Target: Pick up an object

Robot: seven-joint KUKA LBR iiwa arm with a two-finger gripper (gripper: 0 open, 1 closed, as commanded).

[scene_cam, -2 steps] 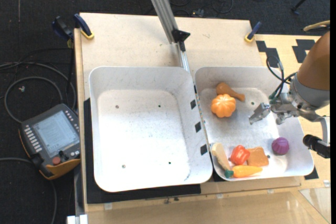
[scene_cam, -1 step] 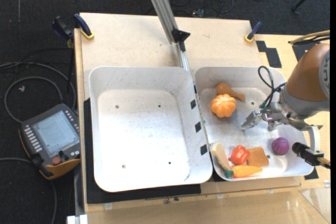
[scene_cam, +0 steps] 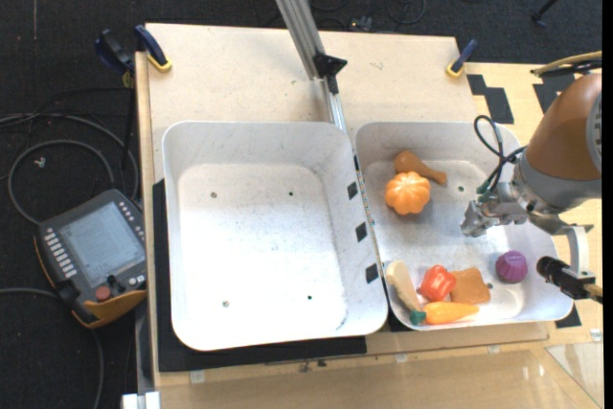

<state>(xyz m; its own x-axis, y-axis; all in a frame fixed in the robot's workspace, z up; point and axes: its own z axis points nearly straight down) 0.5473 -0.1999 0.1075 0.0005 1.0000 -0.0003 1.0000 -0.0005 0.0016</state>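
From above, the right bin (scene_cam: 460, 141) holds every object. The gripper (scene_cam: 476, 219) hangs near the bin's middle, toward its right wall; whether it grips anything cannot be told. An orange pumpkin (scene_cam: 408, 193) sits left of the gripper, a brown piece (scene_cam: 420, 166) just behind it. Along the bin's near edge lie a red pepper (scene_cam: 437, 283), a carrot (scene_cam: 450, 311) and a purple ball (scene_cam: 511, 266).
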